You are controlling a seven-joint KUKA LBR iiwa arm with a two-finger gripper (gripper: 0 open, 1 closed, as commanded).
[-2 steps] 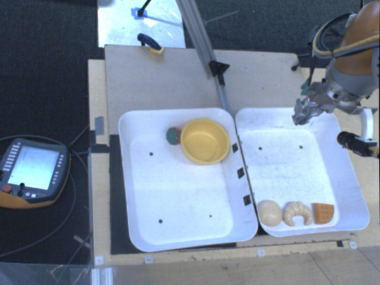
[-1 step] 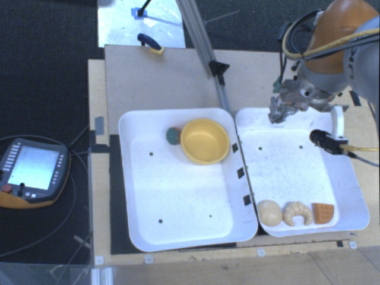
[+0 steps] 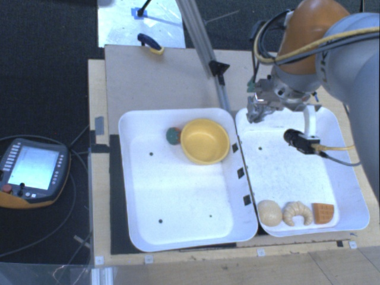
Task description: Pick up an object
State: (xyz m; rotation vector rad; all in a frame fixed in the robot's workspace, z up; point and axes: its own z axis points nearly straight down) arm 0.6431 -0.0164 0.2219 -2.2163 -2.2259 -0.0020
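Nothing is picked up yet. The gripper [image 3: 256,113] hovers over the far left corner of the right bin [image 3: 344,159]; whether its jaws are wide or narrow cannot be told. The bun [image 3: 269,212], croissant [image 3: 298,213] and orange wedge [image 3: 323,213] lie untouched along the bin's near edge.

A single fixed camera hangs above the bench [image 3: 148,82] and looks down at a slant, far enough back to take in both white bins: the left bin [image 3: 178,218] and the right bin [image 3: 347,159]. The arm [image 3: 332,46] enters from the frame's right, and dark floor shows along the left and top.
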